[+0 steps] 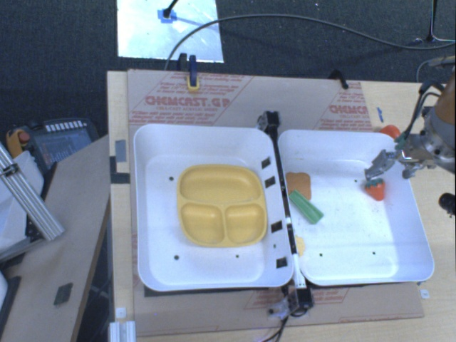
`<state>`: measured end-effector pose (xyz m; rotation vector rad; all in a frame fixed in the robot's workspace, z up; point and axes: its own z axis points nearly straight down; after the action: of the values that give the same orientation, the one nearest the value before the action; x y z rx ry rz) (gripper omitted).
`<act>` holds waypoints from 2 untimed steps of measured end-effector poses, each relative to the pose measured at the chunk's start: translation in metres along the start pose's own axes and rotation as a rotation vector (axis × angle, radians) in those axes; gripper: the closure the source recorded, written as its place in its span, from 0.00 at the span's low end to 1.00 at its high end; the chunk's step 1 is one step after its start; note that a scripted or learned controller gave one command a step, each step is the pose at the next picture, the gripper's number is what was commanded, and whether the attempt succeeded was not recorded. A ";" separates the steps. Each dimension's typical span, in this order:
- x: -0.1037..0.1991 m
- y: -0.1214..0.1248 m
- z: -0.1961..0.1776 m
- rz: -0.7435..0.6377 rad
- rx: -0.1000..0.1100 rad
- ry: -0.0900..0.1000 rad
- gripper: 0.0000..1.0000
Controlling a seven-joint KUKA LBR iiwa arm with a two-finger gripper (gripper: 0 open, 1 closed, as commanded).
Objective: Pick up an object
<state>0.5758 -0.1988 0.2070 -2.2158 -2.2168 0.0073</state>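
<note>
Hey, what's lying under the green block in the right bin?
The green block lies tilted across the lower edge of a flat tan piece near the right bin's left wall. The tan piece's upper part shows; the part beneath the block is covered, so its full shape cannot be told.

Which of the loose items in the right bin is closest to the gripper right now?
The small red-orange piece, right under the gripper near the right bin's far right side. The green block and orange-tan piece lie by the divider.
</note>
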 end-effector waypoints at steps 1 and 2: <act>0.000 0.003 -0.006 -0.003 -0.010 -0.002 0.00; 0.004 -0.006 0.051 -0.001 -0.005 -0.001 0.00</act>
<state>0.5694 -0.1947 0.1560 -2.2182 -2.2207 0.0021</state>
